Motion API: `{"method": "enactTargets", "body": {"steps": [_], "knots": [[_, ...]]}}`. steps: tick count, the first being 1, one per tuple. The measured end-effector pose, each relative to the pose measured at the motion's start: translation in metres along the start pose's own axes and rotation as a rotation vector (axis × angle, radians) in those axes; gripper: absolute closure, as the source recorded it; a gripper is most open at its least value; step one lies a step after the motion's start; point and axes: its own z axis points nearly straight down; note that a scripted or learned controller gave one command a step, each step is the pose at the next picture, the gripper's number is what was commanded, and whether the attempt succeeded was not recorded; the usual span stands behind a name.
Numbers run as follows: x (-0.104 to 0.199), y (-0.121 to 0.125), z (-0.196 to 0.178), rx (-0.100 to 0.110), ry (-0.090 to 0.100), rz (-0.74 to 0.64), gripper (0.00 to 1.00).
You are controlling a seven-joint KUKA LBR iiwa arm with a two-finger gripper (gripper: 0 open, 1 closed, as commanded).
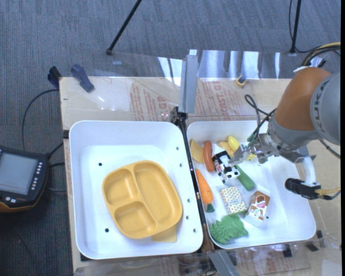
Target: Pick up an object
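The arm [310, 105] bends down into the right bin [296, 220]; gripper [241, 154] state unclear.

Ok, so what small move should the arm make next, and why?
Probably a short descent. The gripper hangs over the toys in the right bin, beside the cow and the yellow piece, and I see nothing held between the jaws, so lowering onto one comes first.

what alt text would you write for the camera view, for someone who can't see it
A grey robot arm with an orange band reaches from the right, its two-finger gripper low over small toy foods in the right white bin, beside a black-and-white toy cow. The left white bin holds a yellow three-compartment plastic tray.
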Motion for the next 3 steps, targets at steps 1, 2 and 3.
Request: {"method": "enactTargets", "body": {"steps": [1,2,3], "knots": [[0.0,0.022,-0.027,0.012,0.003,0.029,0.0],[0.06,0.05,0.022,0.0,-0.004,0.051,0.0],[0.059,0.049,0.014,0.006,-0.002,0.052,1.0]]}}
